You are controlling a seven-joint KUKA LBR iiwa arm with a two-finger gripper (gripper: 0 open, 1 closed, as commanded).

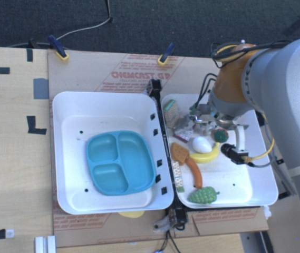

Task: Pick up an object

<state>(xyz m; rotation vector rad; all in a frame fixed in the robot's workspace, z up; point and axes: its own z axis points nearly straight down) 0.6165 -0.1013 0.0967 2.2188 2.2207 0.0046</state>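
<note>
White plastic bins sit side by side on the worktop (12, 141). In the left bin (68, 109) we see a blue divided plate (121, 161) lying flat. The right bin (260, 186) holds a crowd of toy food: a white egg (201, 144) resting on a yellow banana (206, 155), a waffle-like brown piece (180, 153), an orange carrot (194, 173) and a green bunch of grapes (202, 195) near the front wall. We see the hand (209, 121) low over the back half of the right bin, directly above and just behind the egg, with a small green item (221, 136) beside it. We cannot tell whether it is parted or closed, since the wrist hides it. Nothing appears lifted; the egg and banana lie on the bin floor.
</note>
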